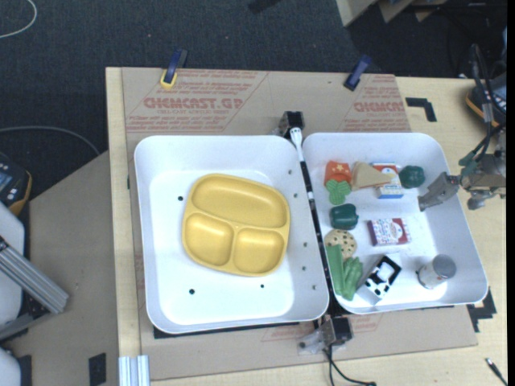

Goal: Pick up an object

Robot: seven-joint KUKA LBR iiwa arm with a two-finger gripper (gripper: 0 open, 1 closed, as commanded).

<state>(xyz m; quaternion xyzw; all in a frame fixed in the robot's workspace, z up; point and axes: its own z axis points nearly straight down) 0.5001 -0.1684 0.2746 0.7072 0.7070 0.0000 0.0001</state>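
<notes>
Camera view is showing the gripper [439, 193] hanging spread and holding nothing near the right bin's [455, 161] far rim, so it should be centring over one lone item, maybe the red packet [389, 232] mid-bin, while the left bin [153, 240] is carrying a yellow tray [235, 224].

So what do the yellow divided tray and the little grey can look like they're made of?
Yellow tray: likely moulded plastic, smooth with a soft sheen and rounded compartment edges. Grey can: looks metallic, dull silver; too small to be sure.
</notes>
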